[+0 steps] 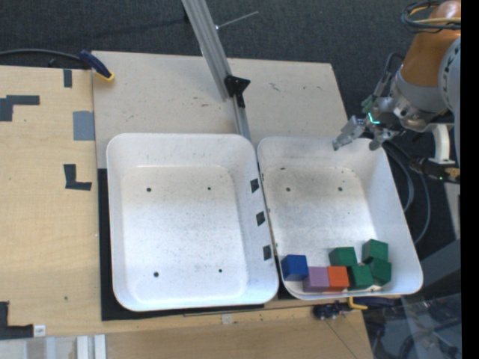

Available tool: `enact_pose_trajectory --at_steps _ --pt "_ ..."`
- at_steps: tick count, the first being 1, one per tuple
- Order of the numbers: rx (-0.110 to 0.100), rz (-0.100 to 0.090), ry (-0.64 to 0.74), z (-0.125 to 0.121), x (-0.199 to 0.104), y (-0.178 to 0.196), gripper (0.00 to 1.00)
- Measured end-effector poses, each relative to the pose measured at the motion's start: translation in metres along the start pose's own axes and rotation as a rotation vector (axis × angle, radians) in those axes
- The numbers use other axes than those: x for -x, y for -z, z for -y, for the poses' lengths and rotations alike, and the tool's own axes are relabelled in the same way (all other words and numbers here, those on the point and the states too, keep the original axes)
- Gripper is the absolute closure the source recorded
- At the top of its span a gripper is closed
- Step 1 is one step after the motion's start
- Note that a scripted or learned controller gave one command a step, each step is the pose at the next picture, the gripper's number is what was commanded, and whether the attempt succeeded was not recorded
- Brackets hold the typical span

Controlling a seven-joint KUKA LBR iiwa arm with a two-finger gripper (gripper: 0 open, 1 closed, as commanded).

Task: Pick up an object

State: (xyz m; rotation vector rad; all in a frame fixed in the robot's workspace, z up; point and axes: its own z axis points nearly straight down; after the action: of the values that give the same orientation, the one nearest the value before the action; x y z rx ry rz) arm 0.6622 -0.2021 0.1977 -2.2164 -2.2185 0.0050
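Several small blocks lie in the near right corner of the right bin (pixel 322 200): a blue cube (pixel 295 266), a purple one (pixel 319 277), an orange one (pixel 338 277) and several green ones (pixel 343 257). My gripper (pixel 356 141) hangs over the far right rim of that bin, well away from the blocks. It is open, with nothing between its fingers (pixel 340 142). The orange-banded wrist (pixel 426 66) reaches in from the right.
The left bin (pixel 179 215) sits beside the right one, with black clips on the shared rims. A slanted metal pole (pixel 209 43) rises behind the bins. A blue and yellow clamp (pixel 97 64) lies far left. Cables (pixel 419 200) run along the right side.
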Motion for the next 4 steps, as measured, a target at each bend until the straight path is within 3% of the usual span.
enact_pose_trajectory --at_steps 1,3,4 --pt "0.004 0.003 0.001 -0.001 0.000 0.004 0.00" --pt "-0.002 0.002 0.001 -0.004 -0.001 -0.106 0.00" --pt "0.004 0.004 0.001 -0.004 -0.001 -0.106 0.00"
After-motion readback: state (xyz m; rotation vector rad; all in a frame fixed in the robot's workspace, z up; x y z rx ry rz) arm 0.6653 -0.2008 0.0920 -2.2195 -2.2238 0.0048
